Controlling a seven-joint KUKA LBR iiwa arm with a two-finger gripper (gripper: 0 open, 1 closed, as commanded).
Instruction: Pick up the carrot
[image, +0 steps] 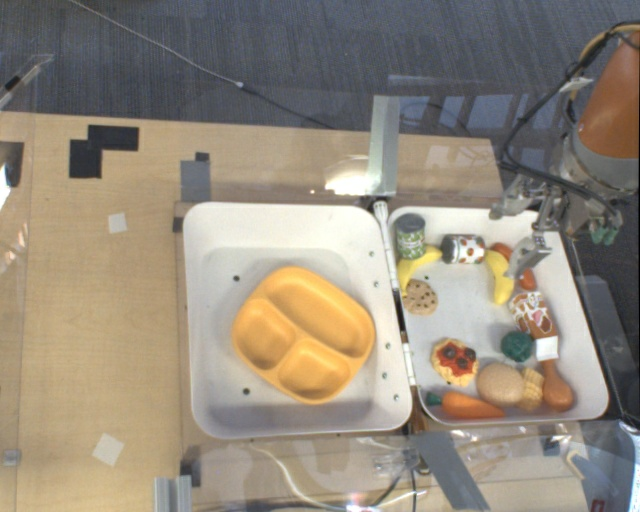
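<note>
The orange plastic carrot (470, 405) lies at the near edge of the right shallow white bin (585, 330), just beside a tan bread roll (501, 383). The metal gripper (530, 250) hovers over that bin's far right corner, near a yellow banana (498, 275); whether it is open or closed I cannot tell.

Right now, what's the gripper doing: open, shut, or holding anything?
Two-finger gripper: over the far right of the right-hand shallow white bin, open or shut cannot be told. The orange toy carrot lies apart, at the bin's near edge.
</note>
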